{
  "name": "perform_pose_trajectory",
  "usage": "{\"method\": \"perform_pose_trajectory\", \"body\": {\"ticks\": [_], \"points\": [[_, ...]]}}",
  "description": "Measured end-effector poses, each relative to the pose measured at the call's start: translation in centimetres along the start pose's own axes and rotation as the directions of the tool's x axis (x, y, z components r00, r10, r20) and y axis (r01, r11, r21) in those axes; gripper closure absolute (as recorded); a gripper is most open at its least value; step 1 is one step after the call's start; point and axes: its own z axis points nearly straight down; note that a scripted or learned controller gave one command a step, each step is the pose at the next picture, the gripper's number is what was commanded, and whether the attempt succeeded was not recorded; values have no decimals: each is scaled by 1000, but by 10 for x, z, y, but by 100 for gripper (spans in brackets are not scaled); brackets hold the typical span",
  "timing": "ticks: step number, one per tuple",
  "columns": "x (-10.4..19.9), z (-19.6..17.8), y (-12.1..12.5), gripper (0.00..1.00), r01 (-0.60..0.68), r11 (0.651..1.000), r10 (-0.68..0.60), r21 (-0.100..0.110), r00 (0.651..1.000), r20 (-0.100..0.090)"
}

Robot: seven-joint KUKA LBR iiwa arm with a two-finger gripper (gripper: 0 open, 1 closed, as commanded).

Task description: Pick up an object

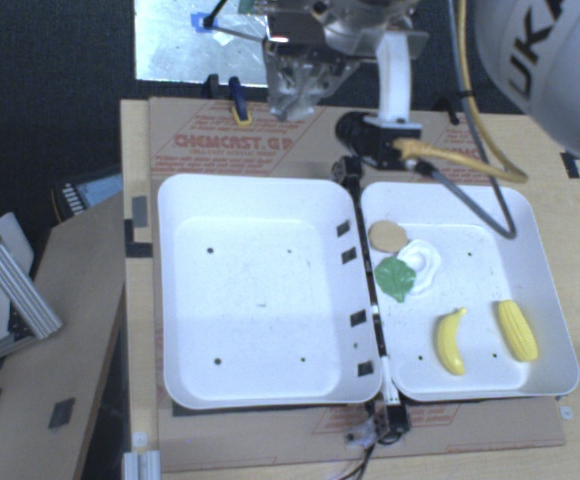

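With the gripper (292, 96) raised beyond the bins and its opening impossible to judge, the banana (451, 341) lying well below and right of it is judged light, stiff, smooth, best pinched across its middle.

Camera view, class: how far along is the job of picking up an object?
Done: nothing looks lifted yet. The banana, corn cob, green piece, white piece and tan disc all lie in the right bin.
In hand: the tool hangs high beyond the bins' far edge, carrying nothing visible.
Left: descend over one object, grip, lift.
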Motion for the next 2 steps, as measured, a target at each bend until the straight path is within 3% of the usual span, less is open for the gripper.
{"method": "perform_pose_trajectory", "body": {"ticks": [1,2], "points": [[1,-10,-77,100,8,1000,-8,5,1000,-1],[0,-8,-75,100,7,1000,-7,6,1000,1]]}}
